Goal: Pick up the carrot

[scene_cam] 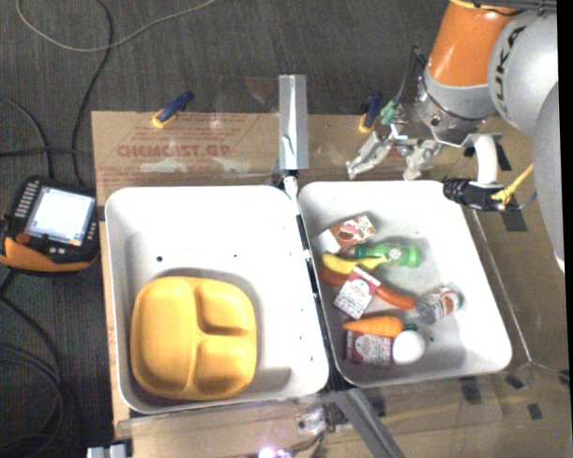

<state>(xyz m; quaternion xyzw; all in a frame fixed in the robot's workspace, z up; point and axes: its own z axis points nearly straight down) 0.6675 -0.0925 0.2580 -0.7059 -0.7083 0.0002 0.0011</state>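
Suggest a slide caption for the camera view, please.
Open gripper poised above the right bin's far rim; carrot among the toys inside.

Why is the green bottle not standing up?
It's tipped over. The green bottle lies on its side in the right bin, resting among the other toy foods.

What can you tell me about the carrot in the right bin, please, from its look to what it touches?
The carrot is a small orange toy, smooth like plastic, tapering to the left. It lies flat and nearly level in the lower middle of the right bin. Its top edge meets a red-and-white packet; below, it rests against a dark red carton, and its right end is close above a white egg. The gripper is above the bin's far rim, apart from it.
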